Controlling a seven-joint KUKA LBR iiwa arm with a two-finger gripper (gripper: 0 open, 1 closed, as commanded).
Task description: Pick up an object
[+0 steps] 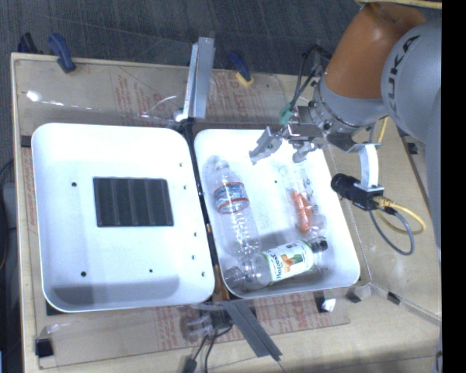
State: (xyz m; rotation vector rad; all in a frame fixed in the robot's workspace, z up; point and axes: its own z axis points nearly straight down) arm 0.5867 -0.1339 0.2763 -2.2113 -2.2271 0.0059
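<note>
While the grey arm with its orange band (357, 37) reaches in from the right, the pincer (282, 150) hangs over the far edge of the right shallow white bin (343, 243), its two metal fingers (262, 148) spread apart with nothing between them. Below the pincer and slightly to its left lies a clear plastic water bottle with a blue and red label (233, 200), stretched lengthwise down the bin and apart from the fingers. Just below the pincer and a little to its right lies a small clear bottle with orange contents (303, 207), also not touched. Farther down, near the bin's front wall, a clear bottle with a green and orange label and a dark cap (283, 263) lies on its side, well away from the pincer. Left of the pincer, across the divider, sits the second shallow white bin (54, 270), which holds a dark ribbed rectangular panel (133, 202). Both bins rest on the pale worktop (388, 263).
</note>
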